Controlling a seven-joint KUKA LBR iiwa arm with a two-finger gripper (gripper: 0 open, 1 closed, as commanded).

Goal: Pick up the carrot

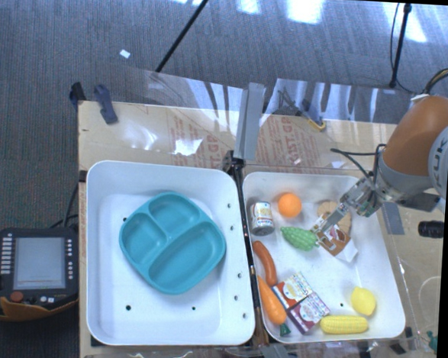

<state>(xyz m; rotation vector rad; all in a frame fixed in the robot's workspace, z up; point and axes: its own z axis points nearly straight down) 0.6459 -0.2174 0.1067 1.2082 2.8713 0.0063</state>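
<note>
Carrot (271,302) lies at right bin's (390,262) front-left — end effector (327,230) well apart, grip state unclear.

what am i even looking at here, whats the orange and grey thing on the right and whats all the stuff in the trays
This is one camera fixed above a workbench, looking down at a slant. The grey and orange thing is a robot arm reaching in from the right. Its tip, the end effector, is the grasping part, and it hangs low over the right bin, beside a brown packet and a green toy vegetable.

The left bin holds a blue divided plate. The right bin holds toy food: the carrot it is meant to pick up, lying near the front left, a sausage, an orange, a small can, a lemon, a corn cob and small cartons.

The carrot lies untouched. The box at far left is a handheld control screen.
</note>
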